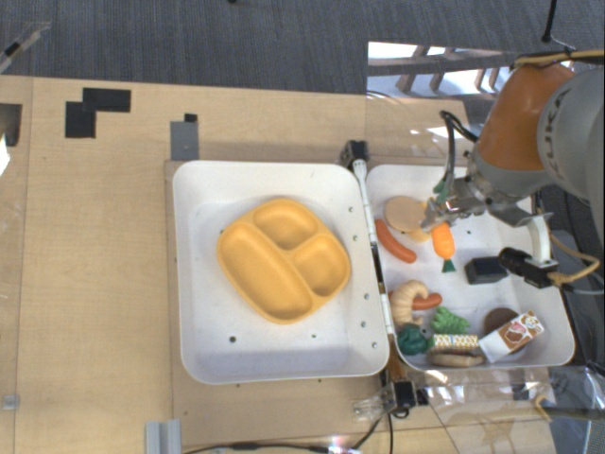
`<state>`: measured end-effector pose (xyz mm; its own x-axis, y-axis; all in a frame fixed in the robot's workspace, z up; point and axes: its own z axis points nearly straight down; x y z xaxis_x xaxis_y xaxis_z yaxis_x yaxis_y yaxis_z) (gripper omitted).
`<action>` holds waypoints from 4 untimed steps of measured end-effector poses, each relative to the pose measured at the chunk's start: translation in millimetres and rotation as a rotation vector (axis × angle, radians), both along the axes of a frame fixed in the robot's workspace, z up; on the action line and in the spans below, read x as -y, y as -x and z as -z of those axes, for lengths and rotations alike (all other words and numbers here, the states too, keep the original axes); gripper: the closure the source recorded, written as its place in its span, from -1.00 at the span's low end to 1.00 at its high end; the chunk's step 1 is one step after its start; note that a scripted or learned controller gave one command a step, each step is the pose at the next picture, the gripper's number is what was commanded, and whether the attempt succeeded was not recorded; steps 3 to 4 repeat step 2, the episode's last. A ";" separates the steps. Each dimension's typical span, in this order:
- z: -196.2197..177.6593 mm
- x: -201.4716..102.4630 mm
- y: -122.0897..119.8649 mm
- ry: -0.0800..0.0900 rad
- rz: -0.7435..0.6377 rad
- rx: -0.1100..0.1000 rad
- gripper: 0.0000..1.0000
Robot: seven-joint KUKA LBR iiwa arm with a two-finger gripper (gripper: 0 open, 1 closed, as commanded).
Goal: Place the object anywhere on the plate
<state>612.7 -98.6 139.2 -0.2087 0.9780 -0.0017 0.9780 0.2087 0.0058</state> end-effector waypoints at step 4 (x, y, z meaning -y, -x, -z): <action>-11.4 13.5 -22.1 0.003 -0.103 0.002 -1.00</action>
